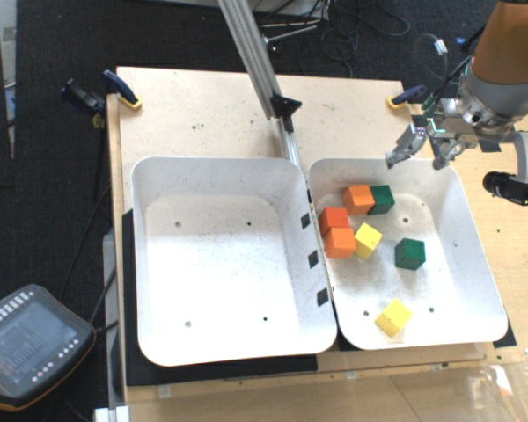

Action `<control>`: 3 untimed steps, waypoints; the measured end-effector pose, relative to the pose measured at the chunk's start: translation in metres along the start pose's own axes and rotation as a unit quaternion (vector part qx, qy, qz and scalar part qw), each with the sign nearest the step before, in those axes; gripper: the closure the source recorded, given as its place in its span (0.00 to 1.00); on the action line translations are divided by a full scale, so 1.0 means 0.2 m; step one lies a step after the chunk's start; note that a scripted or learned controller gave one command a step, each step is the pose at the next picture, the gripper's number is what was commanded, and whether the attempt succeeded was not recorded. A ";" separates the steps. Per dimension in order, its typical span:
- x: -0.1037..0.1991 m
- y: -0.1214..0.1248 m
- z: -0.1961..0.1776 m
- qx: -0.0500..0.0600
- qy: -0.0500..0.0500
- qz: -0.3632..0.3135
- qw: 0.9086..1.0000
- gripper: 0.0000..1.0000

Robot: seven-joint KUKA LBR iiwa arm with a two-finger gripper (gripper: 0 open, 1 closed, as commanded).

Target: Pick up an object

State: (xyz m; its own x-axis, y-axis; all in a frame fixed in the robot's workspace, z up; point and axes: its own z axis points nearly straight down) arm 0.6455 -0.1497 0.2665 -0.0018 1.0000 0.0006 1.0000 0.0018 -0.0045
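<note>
Yellow cube (393,317) – matte, claw (421,152) spread above bin (475,262)

A single fixed camera looks down at a slant from above the bench's near edge, far enough back to take in both the left bin (220,253) and the right bin (449,297) whole, the dark floor beyond the bins, and the arm (506,51) entering at upper right.
</note>
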 end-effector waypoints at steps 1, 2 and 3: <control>0.00 0.00 -0.01 -0.002 -0.001 -0.001 1.000 0.00; 0.02 0.01 0.20 0.000 0.000 0.000 1.000 0.00; -0.03 0.01 0.48 0.001 0.000 0.001 1.000 0.00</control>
State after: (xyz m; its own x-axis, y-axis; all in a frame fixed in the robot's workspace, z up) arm 0.6475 -0.1557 0.1695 0.0009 1.0000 -0.0002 1.0000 -0.0009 -0.0058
